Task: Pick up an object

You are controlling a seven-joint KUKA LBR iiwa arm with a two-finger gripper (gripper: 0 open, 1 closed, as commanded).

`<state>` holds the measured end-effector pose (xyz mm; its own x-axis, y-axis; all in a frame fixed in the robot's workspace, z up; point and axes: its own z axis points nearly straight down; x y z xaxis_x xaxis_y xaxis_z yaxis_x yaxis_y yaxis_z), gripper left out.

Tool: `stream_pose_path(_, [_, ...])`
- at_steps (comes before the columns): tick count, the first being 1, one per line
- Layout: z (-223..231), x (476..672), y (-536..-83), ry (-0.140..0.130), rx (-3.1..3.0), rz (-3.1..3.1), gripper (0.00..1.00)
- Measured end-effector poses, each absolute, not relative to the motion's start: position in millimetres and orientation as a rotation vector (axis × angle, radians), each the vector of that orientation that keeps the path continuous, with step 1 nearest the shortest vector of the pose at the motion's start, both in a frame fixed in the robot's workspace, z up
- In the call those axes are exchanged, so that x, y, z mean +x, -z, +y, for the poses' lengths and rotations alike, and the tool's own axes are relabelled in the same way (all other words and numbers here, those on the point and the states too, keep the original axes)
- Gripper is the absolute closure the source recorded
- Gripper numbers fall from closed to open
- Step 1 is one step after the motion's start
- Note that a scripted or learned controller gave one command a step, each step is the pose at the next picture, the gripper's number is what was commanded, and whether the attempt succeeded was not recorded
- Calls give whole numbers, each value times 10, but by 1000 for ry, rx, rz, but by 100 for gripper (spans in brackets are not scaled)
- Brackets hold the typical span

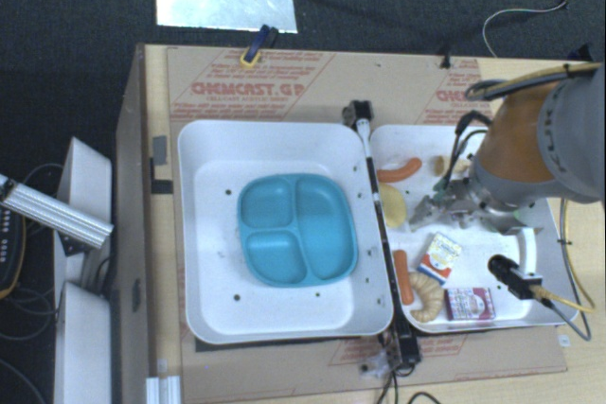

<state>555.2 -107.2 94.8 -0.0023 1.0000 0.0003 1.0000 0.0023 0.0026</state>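
White plastic: two shallow bins sit side by side on a brown cardboard-covered bench. The left bin holds a blue divided tray with three compartments, lying flat near the middle. The right bin holds a scatter of small things. A sausage lies near its far edge, and a pale yellow round piece rests against the wall between the bins. A second sausage lies lengthwise near that wall, just beside a croissant. A small white and yellow packet sits between them and the arm, and a red and white box lies at the near edge beside the croissant.

The grey arm, with its orange band, reaches in from the right. Its gripper hangs low over the right bin, just beside the yellow piece and above the packet. From here I cannot tell how far apart its fingers are, or whether they hold anything.
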Motion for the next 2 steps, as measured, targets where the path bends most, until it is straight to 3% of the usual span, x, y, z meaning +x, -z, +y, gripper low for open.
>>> stream_pose_path(1, [-1012,4945,-842,-1,2220,2222,0])
stream_pose_path(2, [-1007,4961,-951,-6,2218,2222,100])
